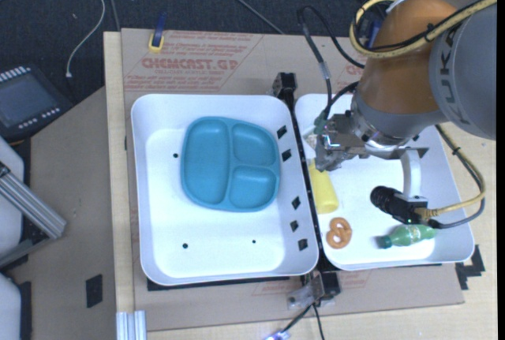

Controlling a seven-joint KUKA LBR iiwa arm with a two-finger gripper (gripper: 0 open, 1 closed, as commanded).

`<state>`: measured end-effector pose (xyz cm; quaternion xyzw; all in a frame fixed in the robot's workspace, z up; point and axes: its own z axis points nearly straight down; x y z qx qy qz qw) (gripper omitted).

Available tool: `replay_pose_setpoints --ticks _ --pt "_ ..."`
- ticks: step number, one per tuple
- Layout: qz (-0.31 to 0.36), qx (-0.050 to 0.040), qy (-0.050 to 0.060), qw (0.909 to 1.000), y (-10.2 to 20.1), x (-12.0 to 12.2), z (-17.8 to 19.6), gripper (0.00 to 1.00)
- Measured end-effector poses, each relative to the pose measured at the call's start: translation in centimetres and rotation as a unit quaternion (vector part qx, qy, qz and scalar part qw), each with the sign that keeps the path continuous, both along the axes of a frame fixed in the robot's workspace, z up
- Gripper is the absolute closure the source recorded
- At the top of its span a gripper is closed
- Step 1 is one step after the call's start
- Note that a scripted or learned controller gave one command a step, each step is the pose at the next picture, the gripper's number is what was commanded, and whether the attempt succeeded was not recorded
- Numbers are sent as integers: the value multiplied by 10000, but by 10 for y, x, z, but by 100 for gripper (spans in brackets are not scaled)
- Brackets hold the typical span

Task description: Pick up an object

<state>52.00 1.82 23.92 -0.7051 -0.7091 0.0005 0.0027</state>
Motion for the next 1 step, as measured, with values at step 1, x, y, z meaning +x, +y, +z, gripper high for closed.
replay_pose_setpoints --ticks 1 --pt "4 0 7 10000 57 -24 -12 100"
